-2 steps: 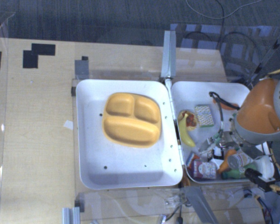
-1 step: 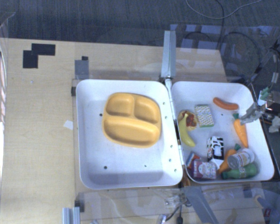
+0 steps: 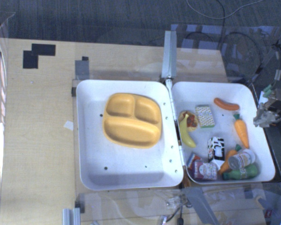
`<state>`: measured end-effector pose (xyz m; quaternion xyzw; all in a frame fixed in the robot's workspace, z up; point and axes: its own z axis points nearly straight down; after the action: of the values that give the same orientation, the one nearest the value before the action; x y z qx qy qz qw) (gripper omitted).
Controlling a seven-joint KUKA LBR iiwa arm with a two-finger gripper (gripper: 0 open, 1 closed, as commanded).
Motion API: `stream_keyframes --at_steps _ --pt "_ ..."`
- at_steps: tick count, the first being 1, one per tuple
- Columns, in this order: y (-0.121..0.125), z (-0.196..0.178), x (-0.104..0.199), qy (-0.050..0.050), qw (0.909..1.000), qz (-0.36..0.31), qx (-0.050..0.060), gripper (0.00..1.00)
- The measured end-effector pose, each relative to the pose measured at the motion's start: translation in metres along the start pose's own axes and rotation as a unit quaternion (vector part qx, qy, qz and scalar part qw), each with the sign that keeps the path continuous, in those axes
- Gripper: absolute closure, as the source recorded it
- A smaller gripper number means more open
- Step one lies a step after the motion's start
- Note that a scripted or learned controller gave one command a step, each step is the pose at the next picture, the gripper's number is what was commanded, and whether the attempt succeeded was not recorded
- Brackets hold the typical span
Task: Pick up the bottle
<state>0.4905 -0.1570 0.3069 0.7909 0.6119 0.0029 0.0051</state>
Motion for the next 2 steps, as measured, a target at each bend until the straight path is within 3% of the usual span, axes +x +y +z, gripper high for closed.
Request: stream_keyframes --at_steps 1,2 --pt "0.007 0.108 -0.041 0.001 0.9994 0.034 0.004 1.0" --pt "0.045 -0.061 -0.019 0.0 0.9999 0.013 0.001 1.0"
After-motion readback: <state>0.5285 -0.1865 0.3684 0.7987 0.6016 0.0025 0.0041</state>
